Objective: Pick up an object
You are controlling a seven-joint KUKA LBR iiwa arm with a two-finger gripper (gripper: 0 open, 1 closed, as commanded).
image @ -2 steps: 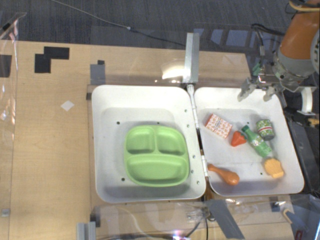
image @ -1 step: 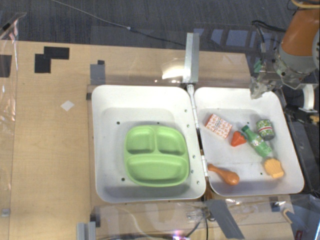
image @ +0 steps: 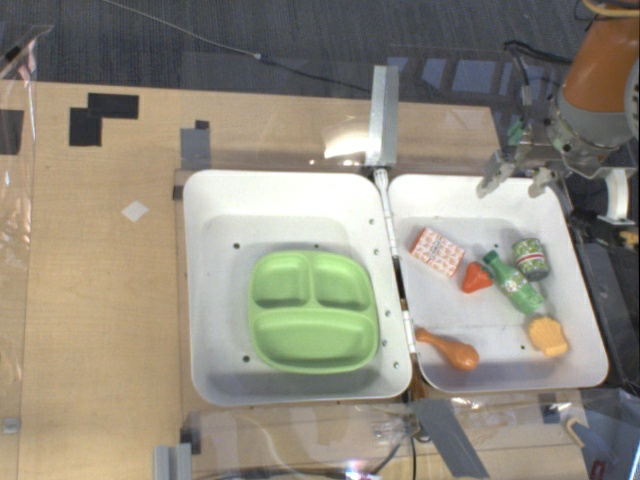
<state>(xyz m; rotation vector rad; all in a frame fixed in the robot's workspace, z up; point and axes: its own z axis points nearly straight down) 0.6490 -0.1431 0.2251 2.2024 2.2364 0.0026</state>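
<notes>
Grey two-finger gripper (image: 520, 180) hangs with fingers apart over the right white bin's (image: 590, 363) far rim, holding nothing. Nearest object, a pink patterned packet (image: 437, 252), lies below-left, its long axis diagonal.

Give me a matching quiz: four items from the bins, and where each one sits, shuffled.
Items:
1. green divided tray
2. patterned pink box
3. drumstick toy
4. green can

Places:
A. near edge of right bin, by the divider
B. middle of left bin
C. right bin, towards its right wall
D. right bin, left of the green bottle

Pairs: 1-B, 2-D, 3-A, 4-C
</notes>
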